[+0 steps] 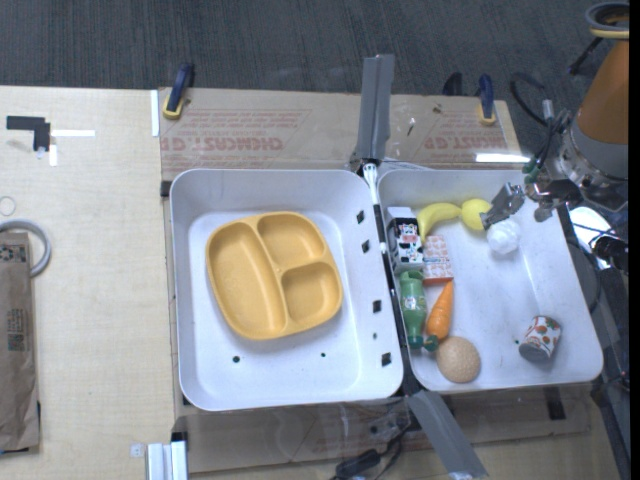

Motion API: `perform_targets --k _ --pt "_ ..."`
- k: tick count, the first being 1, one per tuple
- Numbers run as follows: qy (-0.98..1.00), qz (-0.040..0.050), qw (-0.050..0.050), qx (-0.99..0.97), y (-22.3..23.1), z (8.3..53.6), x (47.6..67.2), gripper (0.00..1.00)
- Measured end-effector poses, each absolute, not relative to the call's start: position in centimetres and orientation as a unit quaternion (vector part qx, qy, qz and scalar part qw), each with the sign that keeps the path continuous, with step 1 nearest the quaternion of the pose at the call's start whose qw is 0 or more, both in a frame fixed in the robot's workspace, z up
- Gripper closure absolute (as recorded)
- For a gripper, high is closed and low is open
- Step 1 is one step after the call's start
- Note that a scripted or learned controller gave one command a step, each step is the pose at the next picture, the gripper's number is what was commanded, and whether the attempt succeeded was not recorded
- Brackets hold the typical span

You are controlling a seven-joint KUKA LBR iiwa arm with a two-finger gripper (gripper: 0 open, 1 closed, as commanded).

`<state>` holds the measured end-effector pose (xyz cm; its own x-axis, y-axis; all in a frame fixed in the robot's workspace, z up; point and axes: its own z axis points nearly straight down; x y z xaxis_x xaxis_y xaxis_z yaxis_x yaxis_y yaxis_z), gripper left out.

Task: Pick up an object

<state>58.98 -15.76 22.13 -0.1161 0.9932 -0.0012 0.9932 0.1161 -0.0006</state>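
While the gripper [505, 206] sits low in the right bin [575, 298] by the banana [445, 215] and a white lump [504, 237], nothing looks lifted; claw state unclear, possibly touching it. Grasp and lift remain.

Cardboard sheet [262, 133] with upside-down red lettering, not legible

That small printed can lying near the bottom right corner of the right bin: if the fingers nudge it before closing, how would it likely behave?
The can lies tilted on its side on the right bin's smooth floor, so it would probably roll or skid away from a nudge. It looks small, likely light. Its rounded wall may slip unless the gripper closes squarely across it.
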Motion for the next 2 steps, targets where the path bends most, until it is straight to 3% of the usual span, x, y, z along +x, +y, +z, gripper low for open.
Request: perform_targets --k 1,2 --pt "0.763 -0.0006 0.001 0.646 -16.2 22.0 62.3 0.0" --pt "0.762 -0.0007 0.001 0.648 -15.8 15.7 65.9 0.0"
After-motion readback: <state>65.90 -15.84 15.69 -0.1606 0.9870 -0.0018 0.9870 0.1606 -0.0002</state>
